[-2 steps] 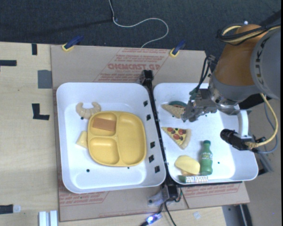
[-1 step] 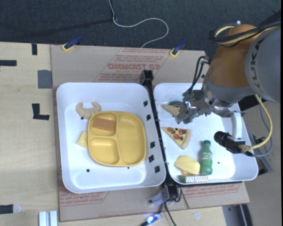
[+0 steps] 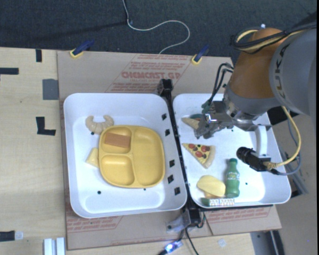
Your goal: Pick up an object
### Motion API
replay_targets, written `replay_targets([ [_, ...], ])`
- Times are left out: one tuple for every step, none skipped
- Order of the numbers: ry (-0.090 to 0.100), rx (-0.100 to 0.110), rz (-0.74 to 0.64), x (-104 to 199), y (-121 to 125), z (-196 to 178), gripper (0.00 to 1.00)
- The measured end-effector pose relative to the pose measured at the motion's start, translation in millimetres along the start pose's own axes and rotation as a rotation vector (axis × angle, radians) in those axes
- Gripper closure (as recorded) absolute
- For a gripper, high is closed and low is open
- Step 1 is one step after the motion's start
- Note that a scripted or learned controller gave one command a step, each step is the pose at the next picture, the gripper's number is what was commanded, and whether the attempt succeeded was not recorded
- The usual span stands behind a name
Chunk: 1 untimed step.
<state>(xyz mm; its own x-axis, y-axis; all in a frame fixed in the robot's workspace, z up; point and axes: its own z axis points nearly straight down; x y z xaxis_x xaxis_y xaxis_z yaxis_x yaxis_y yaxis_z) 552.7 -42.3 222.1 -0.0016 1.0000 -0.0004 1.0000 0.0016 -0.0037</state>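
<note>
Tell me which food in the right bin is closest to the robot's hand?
The tan wedge right beside the hand. The pizza slice, yellow piece and green bottle lie farther off.

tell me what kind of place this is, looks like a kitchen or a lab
Most likely a robot lab test bench, not a kitchen. A grey and orange arm reaches over two white bins on taped cardboard, the food is toys, like a pizza slice and green bottle, and a cable trails behind.
</note>
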Motion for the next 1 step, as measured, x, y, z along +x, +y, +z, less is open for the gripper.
replay_targets([
  [0.001, -0.002, 0.001, -4.0, -10.6, -12.2, 1.0],
])
